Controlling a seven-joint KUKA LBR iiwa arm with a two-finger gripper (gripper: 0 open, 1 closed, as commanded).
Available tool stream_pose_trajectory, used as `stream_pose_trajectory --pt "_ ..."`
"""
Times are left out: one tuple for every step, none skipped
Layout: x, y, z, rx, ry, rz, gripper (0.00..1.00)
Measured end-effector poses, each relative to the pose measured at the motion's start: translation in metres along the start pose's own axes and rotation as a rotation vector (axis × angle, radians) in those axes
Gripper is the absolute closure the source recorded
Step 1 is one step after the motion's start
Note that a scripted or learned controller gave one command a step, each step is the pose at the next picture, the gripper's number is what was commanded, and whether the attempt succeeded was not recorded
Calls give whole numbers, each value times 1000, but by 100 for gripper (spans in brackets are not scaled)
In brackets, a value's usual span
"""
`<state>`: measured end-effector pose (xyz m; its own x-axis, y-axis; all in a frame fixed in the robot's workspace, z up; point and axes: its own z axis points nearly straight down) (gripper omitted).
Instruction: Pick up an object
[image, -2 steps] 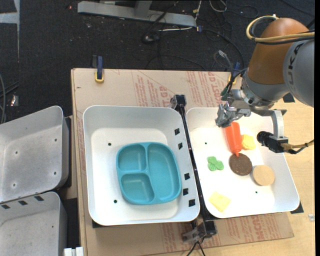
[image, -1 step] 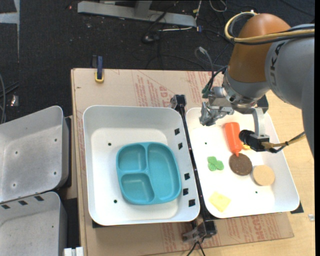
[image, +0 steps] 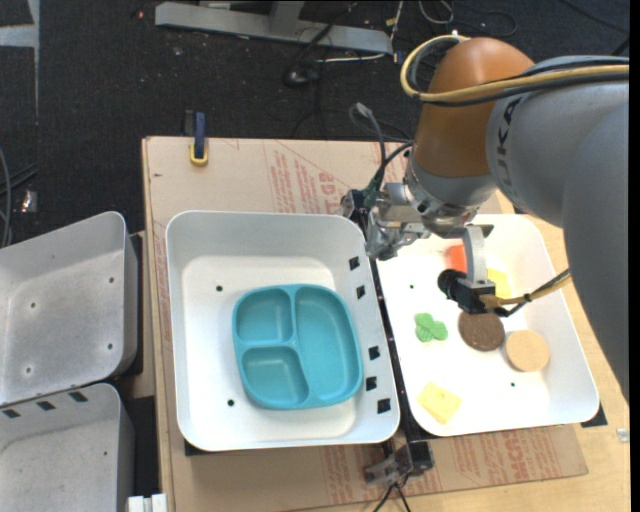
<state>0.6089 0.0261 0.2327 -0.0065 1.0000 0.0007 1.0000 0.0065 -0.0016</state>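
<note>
The gripper (image: 386, 238) hangs over the right bin's (image: 520, 402) upper-left corner (apart or together, I cannot tell); the nearest pick, a green piece (image: 431, 328), lies below and slightly right of it.

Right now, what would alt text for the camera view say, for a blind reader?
A grey robot arm reaches in from the right, its gripper at the upper left corner of the right bin, which holds a green piece, brown disc, tan disc and yellow piece. The left bin holds a teal divided tray.
</note>
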Motion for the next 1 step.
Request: stream_pose_trajectory --pt "57 2 8 -2 0 -1 100"
